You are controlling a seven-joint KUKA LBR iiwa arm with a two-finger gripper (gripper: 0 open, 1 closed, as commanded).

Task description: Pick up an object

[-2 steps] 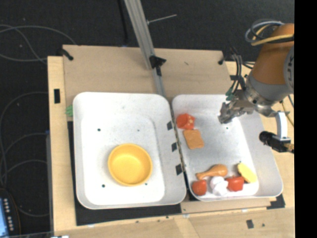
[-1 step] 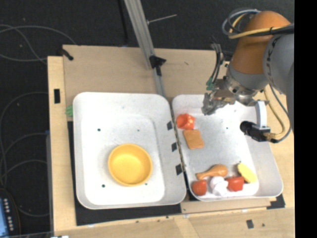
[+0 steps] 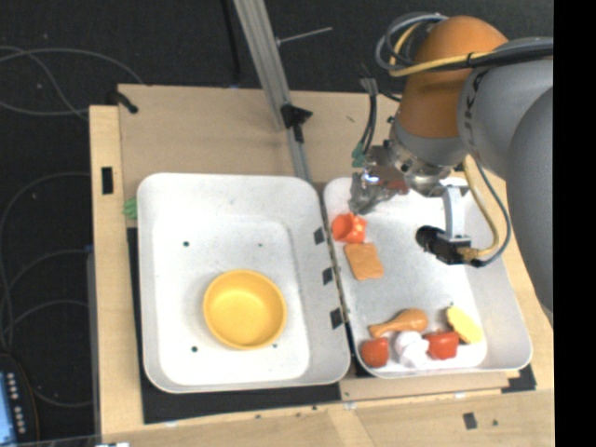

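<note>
My gripper (image 3: 363, 196) hangs over the far left part of the right bin (image 3: 494, 287), just above a small red-orange object (image 3: 348, 228) that lies by the bin's left wall. An orange-tan flat piece (image 3: 364, 262) lies right below that object. Along the near edge of the right bin sit a tan drumstick-shaped piece (image 3: 400, 323), a red piece (image 3: 374, 350), a white piece (image 3: 408, 347), another red piece (image 3: 443, 344) and a yellow piece (image 3: 464, 324). A yellow bowl (image 3: 244, 308) rests in the left bin (image 3: 177, 212).
A slanted metal rail (image 3: 270, 63) runs from the top of the view down to the gap between the bins. The arm's orange band (image 3: 447, 63) and grey body overhang the right bin's far right side. A black cable fitting (image 3: 442, 242) hangs over the bin's middle.
</note>
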